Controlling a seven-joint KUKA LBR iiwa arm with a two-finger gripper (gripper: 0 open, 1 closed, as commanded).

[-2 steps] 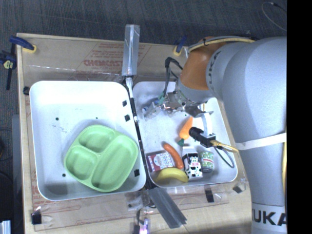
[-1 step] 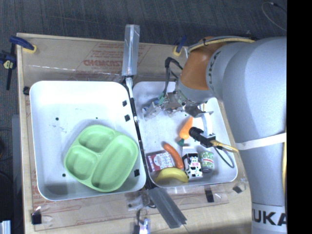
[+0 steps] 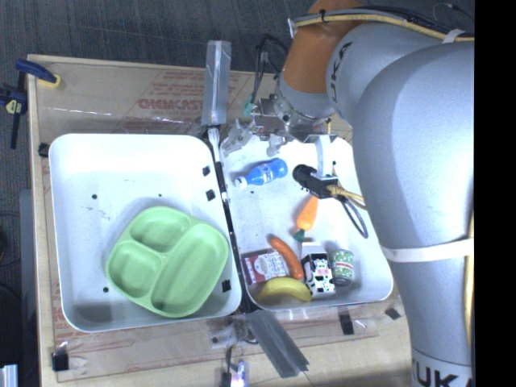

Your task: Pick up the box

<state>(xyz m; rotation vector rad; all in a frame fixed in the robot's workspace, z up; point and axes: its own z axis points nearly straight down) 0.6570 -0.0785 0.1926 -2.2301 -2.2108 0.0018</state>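
- The gripper (image 3: 256,131) is hovering over the right bin's (image 3: 364,290) far edge; whether it is clenched, I cannot tell.
- The box (image 3: 263,265) is lying flat near the front, touching the banana (image 3: 284,290) and sausage (image 3: 287,256).
- Likely light, stiff cardboard; its free left edges are looking easiest to pinch.
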